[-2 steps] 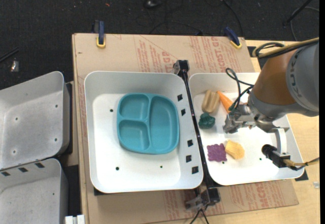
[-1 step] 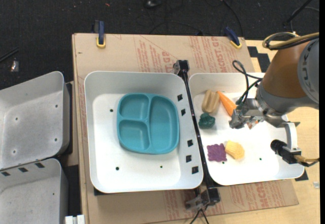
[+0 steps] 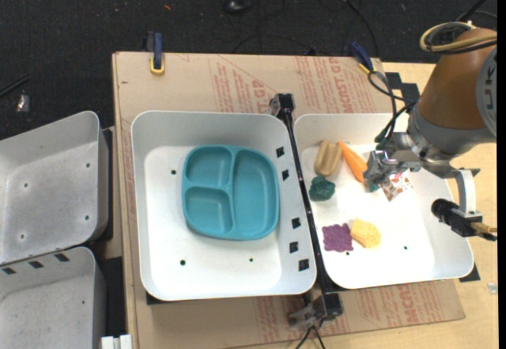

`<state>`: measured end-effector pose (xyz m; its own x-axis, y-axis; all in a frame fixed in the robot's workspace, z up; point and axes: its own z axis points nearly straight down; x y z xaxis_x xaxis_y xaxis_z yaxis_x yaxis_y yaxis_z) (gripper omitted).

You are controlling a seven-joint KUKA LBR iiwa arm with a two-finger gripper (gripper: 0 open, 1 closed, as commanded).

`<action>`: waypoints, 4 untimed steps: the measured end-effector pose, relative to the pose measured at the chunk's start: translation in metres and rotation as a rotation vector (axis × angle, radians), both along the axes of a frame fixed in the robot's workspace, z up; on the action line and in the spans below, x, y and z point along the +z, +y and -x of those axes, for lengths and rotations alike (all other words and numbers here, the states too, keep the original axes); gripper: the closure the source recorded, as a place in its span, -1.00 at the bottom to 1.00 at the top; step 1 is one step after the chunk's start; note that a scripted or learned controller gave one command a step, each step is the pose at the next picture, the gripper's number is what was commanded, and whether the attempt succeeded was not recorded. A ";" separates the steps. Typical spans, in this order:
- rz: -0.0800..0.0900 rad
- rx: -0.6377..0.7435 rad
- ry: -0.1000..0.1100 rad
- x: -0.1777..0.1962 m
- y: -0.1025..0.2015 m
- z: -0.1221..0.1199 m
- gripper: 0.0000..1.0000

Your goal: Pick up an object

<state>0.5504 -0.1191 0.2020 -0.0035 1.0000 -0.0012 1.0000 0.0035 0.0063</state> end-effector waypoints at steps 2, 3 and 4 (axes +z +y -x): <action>-0.003 0.005 0.005 0.047 0.056 -0.013 1.00; -0.002 0.004 0.005 0.045 0.114 -0.023 1.00; -0.002 0.005 0.005 0.035 0.174 -0.039 1.00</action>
